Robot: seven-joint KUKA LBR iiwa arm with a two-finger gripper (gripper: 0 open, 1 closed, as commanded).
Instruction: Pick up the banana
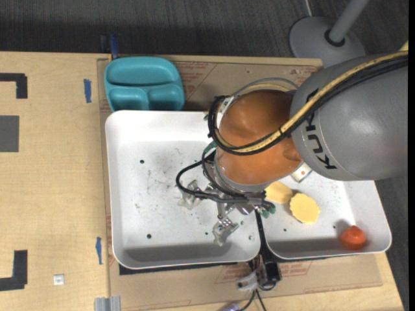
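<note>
The gripper (206, 214), fingers spread wide and holding nothing, hangs over the left bin (130, 173); yellow pieces (303, 207) and a tomato (353, 237) lie in the right bin (369, 199).

Claw (206, 214) over left bin (130, 148), seemingly spread, yellow pieces (303, 208) right

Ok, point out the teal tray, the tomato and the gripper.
teal tray (144, 83): camera view, on its upper compartment.
tomato (353, 237): camera view, middle of the red fruit in the right bin.
gripper (207, 214): camera view, between its fingertips above the left bin.
</note>
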